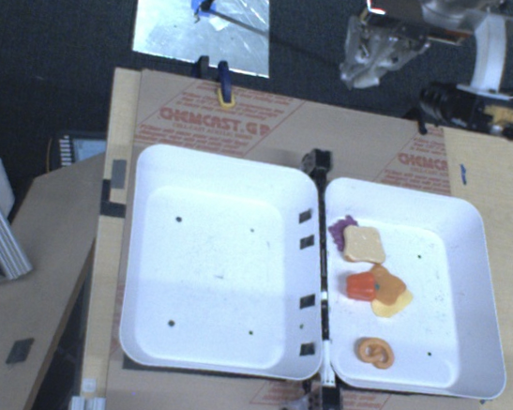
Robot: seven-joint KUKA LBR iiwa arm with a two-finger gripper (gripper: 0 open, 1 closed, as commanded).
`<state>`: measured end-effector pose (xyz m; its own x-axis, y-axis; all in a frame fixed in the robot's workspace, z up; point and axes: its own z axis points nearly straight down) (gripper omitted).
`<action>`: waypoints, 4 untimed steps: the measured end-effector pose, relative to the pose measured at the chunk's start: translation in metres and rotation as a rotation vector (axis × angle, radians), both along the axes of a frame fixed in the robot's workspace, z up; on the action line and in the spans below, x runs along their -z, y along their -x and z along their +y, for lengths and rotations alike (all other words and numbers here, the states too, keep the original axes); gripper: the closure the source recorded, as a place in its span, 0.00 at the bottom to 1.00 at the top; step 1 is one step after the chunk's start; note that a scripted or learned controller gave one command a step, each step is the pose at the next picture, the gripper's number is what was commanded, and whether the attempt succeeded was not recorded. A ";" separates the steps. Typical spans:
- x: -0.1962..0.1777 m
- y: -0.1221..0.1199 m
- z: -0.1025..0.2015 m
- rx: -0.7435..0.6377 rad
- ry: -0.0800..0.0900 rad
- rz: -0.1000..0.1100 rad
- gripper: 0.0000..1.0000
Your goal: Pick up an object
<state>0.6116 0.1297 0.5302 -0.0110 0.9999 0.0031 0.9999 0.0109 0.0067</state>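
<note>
Two white bins sit side by side on the worktop. The right bin holds a small cluster by its left wall: a purple piece at the far end, a tan bread slice touching it, a red piece against a yellow-orange piece, and a pretzel nearest. The claw hangs high beyond the bins' far edge, well apart from them; whether it is parted or closed I cannot tell

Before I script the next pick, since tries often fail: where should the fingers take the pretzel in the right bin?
Probably straight from above, across the pretzel's outer loop. It lies flat and apart from the other food, leaving room on both sides.
</note>
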 end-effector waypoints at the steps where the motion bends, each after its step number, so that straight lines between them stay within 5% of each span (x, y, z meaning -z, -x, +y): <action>1: 0.020 0.017 0.078 -0.001 0.000 0.007 1.00; 2: 0.129 0.053 0.106 0.004 0.005 0.014 1.00; 3: -0.014 0.050 0.104 0.004 -0.004 -0.010 1.00; 4: -0.006 0.111 0.037 0.014 0.002 0.006 1.00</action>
<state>0.5007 0.1664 0.5359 0.0027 1.0000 0.0006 1.0000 -0.0027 0.0005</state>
